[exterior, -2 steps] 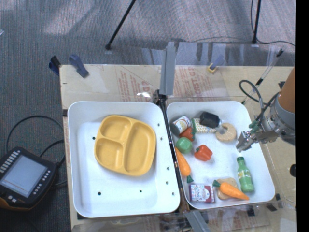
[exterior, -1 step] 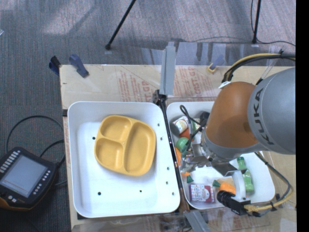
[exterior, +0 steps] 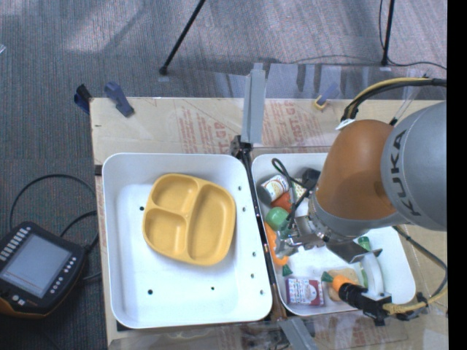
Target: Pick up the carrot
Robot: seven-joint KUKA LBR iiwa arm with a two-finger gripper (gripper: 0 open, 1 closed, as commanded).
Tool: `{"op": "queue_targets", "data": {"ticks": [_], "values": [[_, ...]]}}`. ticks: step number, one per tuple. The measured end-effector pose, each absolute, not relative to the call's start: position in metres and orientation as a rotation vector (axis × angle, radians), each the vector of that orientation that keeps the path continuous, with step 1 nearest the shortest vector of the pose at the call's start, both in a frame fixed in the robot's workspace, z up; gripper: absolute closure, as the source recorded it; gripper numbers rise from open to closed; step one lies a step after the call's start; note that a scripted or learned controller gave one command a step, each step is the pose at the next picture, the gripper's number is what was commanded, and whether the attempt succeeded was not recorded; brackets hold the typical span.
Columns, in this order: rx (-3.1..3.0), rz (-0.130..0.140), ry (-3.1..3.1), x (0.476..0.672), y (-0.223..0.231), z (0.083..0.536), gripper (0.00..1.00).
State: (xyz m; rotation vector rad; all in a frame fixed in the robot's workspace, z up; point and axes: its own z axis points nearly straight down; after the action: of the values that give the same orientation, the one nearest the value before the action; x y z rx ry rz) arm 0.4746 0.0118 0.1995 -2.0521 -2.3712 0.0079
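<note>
Two white bins side by side on the counter point(exterior: 175, 126): a yellow divided plate point(exterior: 190, 218) lying in the left bin point(exterior: 124, 297), clutter in the right bin point(exterior: 403, 265). Carrot point(exterior: 272, 242) at the right bin's left wall, just below a green-capped item point(exterior: 277, 217) and a small can point(exterior: 275, 188). Gripper point(exterior: 290, 240) low beside the carrot, possibly touching; fingers too hidden under the wrist to tell whether spread or closed.
</note>
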Motion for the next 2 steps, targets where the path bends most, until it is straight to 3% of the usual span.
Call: {"op": "queue_targets", "data": {"ticks": [1, 2], "values": [[-2.25, 0.01, -2.183, 0.534, -0.066, 0.184, 1.0], [-2.567, 0.012, -1.801, 0.606, 0.043, 0.184, 1.0]]}}
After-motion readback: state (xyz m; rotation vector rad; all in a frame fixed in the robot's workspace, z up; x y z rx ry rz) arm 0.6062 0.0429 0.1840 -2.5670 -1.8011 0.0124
